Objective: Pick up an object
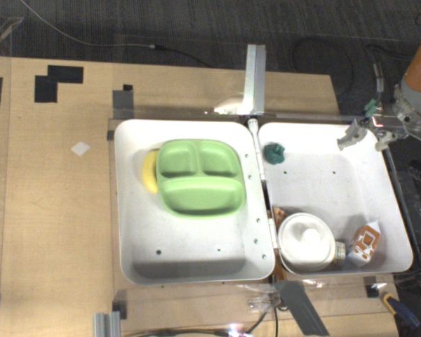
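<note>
My gripper (365,133): fingers spread, nothing between them, over right bin (379,181) far edge.
Right bin: teal lump (274,153); white bowl (306,240); brown packet (365,241), print unreadable.
Left bin (137,223): green tray (198,176) over yellow item (149,172).

Yellow object (149,172) in left bin mostly hidden under green divided plate (199,175). Arm (419,90) cut off at frame's right edge. Hand (365,133) small, finger state unclear. Small brown item (365,241) lower right too small to identify.

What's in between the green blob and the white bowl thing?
Just bare white bin floor lies between the teal lump and the white bowl, seen in the camera view.
</note>
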Tool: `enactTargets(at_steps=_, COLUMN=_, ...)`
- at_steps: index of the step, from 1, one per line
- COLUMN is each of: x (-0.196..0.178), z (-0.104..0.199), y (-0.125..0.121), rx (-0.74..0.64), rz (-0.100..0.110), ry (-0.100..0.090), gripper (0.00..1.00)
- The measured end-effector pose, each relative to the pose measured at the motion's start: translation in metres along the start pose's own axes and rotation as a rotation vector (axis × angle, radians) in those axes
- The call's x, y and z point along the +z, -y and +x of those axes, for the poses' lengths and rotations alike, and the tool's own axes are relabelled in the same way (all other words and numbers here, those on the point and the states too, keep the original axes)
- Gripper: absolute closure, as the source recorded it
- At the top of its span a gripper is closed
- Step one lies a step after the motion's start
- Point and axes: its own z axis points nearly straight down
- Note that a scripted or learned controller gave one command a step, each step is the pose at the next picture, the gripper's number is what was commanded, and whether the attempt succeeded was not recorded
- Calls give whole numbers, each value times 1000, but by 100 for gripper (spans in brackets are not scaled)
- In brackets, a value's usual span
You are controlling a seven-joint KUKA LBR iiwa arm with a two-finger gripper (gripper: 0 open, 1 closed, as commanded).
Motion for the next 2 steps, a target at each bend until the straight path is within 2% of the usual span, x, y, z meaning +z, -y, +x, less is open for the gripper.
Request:
enactTargets(at_steps=1, x=0, z=0, y=0, rx=0, rz=0, ry=0, gripper=0)
enactTargets(at_steps=2, x=99, z=71, y=-13, rx=-102, rz=1, ry=-1, gripper=0)
